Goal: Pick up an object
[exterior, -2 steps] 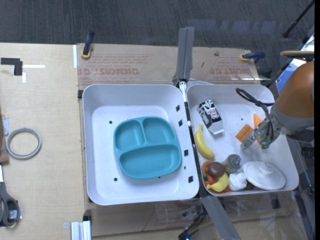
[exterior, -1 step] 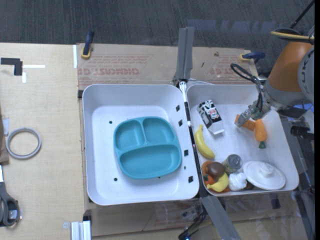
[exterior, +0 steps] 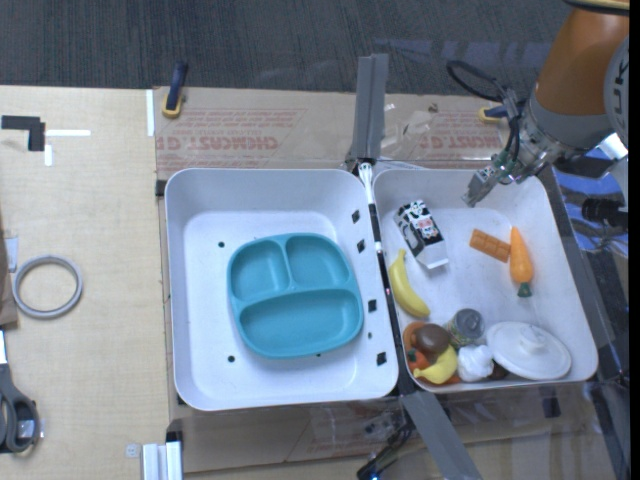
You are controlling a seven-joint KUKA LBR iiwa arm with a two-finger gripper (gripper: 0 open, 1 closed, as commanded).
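While the left bin [exterior: 190,298] holds a blue divided plate [exterior: 296,294], the right bin [exterior: 555,230] holds the small objects. Its claw [exterior: 484,184] hangs over the bin's far edge, grasping nothing, finger spread unclear; the milk carton [exterior: 421,231] lies nearest, the carrot [exterior: 520,258] near.

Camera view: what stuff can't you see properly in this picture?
- Gripper: too small and blurred to tell how its tips stand.
- Toy pile in the right bin's front corner: pieces overlap, hiding each other.
- Scissors: cut off by the left edge.
- Milk carton: print too small to read.
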